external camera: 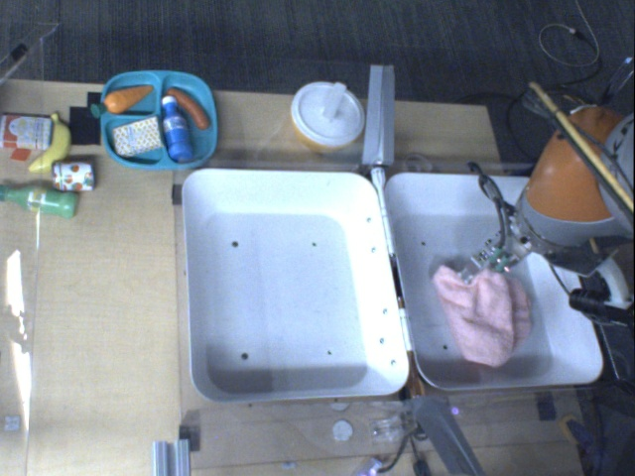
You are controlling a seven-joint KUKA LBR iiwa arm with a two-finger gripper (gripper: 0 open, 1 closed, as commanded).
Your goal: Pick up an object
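Note:
A crumpled pink cloth point(480, 314) lies in the right bin point(429, 216), near its middle and front. My gripper point(493, 260) comes in from the right and sits at the cloth's upper edge, touching or nearly touching the fabric. The arm with its orange band point(569, 181) rises behind it at the right. The fingers are small and dark against the cloth.
The left bin point(288, 286) stands beside the right one, with a metal divider point(378, 117) running back between them. Behind the bins sit a white lidded cup point(327, 115) and a blue tray point(159, 117) of toy food. Small items point(45, 162) lie at the far left.

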